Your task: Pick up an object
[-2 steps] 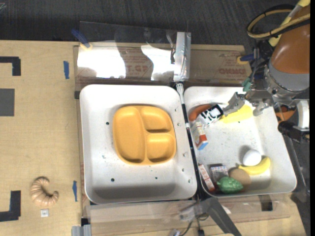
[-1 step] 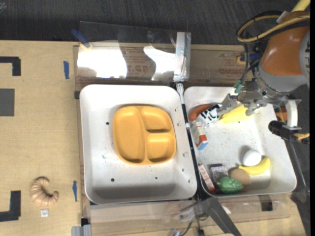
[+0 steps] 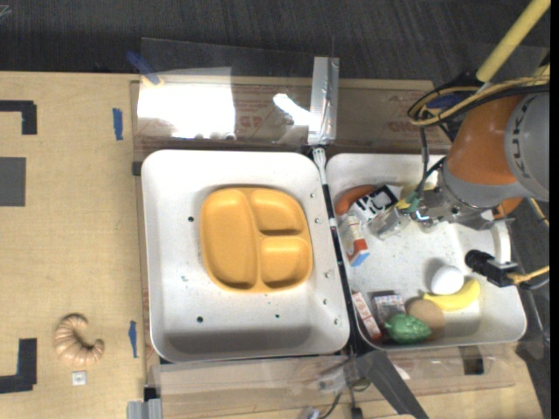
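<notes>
1. The gripper (image 3: pixel 390 219) sits low in the right bin (image 3: pixel 507 321), likely reaching for pickable clutter; whether it grips anything, I cannot tell.
2. Just left of it lies a small carton (image 3: pixel 354 238); an egg (image 3: pixel 446 280) and banana (image 3: pixel 461 298) rest nearer the camera.

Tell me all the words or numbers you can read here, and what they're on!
"KU" on the grey arm, cut off at the picture's edge.
Red print on the cardboard behind the bins: too blurred to read.
Labels on the small packets in the right bin: too small to read.
</notes>
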Tool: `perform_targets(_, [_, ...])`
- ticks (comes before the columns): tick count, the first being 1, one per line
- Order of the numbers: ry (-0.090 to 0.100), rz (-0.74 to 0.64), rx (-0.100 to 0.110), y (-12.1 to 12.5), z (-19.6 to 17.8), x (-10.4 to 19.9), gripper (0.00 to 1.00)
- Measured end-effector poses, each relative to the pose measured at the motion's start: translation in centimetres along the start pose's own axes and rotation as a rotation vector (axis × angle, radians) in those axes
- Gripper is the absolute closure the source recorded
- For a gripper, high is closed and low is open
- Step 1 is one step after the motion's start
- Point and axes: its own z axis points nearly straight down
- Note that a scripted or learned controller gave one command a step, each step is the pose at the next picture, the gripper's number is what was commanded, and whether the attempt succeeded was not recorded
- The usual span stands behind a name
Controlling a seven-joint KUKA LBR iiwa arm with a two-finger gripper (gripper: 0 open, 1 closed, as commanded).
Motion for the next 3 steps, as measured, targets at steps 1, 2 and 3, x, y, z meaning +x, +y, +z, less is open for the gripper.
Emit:
perform_targets(1, [0.022, 0.149, 0.075, 6.0, 0.4, -2.2, 0.00])
perform_targets(2, [0.004, -0.093, 0.005, 4.7, 0.2, 4.0, 0.00])
perform_targets(3, [0.017, 0.033, 0.045, 7.0, -1.2, 0.7, 0.00])
